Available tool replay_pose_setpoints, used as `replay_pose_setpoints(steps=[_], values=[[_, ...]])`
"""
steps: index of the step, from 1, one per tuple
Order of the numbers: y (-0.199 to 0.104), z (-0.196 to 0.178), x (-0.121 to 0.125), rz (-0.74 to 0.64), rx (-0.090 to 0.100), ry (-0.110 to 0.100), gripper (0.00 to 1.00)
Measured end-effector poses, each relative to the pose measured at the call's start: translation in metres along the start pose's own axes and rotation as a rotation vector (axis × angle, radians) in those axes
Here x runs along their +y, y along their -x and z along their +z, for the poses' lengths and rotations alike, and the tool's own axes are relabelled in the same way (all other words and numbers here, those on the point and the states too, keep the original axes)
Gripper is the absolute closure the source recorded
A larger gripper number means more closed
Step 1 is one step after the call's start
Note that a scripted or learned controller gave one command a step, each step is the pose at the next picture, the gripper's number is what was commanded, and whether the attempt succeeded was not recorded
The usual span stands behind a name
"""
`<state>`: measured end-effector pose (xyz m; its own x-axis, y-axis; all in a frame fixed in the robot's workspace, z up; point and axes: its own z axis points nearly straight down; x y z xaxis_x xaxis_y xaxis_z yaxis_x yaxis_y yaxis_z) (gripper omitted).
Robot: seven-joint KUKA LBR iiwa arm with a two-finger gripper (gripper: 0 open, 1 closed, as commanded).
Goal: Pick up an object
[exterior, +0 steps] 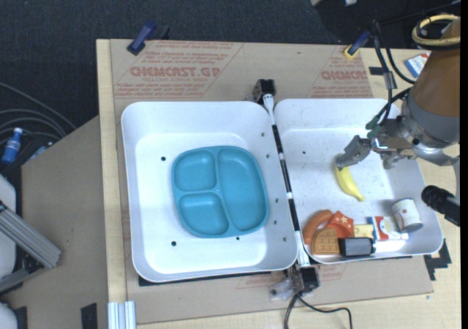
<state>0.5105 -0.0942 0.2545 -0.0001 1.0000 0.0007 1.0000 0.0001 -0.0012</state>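
One fixed cam, up high over the bench [219, 64], looking down at a slant w/ both white bins [139, 174] in frame side by side. Far edge at top; arm [439, 93] enters from right.

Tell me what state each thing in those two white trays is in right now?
Blue divided plate: flat in the left bin, nothing on it.
Banana: lying loose in the right bin, ungrasped.
Gripper: just above the banana.
Small white cup: tipped on its side.
Toy food pile: heaped in the near corner.

glossy blue plastic plate [219, 191], smooth white plastic bins [139, 174] (faintly speckled), matt brown paper-faced bench [175, 68]
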Motion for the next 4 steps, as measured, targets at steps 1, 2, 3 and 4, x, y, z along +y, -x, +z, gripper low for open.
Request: replay_pose_setpoints(steps=[1,2,3,4], values=[[0.024,0.165,-0.005,0.001,0.0,-0.001,0.0],[0.024,0.17,0.068,0.0,0.0,0.002,0.0],[0.024,0.169,0.136,-0.001,-0.001,0.002,0.0],[0.024,0.159,0.136,-0.002,-0.002,0.004,1.0]])
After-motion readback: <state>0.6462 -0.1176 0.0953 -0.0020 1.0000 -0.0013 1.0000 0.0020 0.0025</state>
